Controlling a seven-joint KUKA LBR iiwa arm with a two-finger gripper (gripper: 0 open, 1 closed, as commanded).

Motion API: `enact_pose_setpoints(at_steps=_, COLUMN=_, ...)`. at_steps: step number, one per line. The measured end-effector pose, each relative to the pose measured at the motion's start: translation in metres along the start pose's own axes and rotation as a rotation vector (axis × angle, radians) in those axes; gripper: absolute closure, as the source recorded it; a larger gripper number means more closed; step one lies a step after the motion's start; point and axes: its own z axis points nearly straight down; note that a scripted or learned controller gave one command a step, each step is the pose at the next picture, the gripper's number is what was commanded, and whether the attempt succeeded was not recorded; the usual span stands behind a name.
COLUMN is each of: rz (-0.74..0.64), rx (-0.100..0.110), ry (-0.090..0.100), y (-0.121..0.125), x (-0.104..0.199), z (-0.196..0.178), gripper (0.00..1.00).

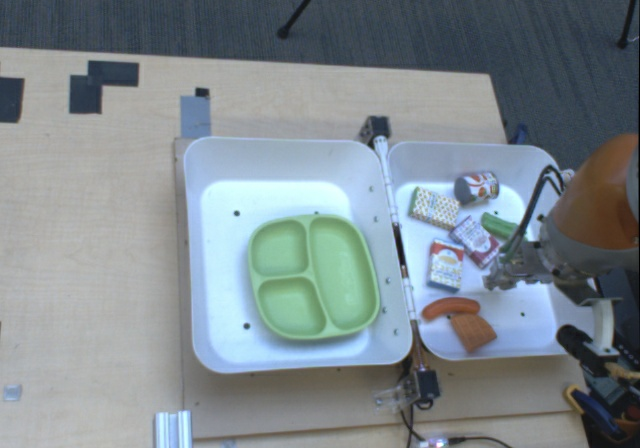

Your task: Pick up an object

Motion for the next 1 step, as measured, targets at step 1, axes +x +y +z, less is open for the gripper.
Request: enact_pose_setpoints(at_steps=1, rz=0.000, rx=0.000, ry=0.000, y=-0.0001, x=0.0000, z=0.0001, gripper=0.00)
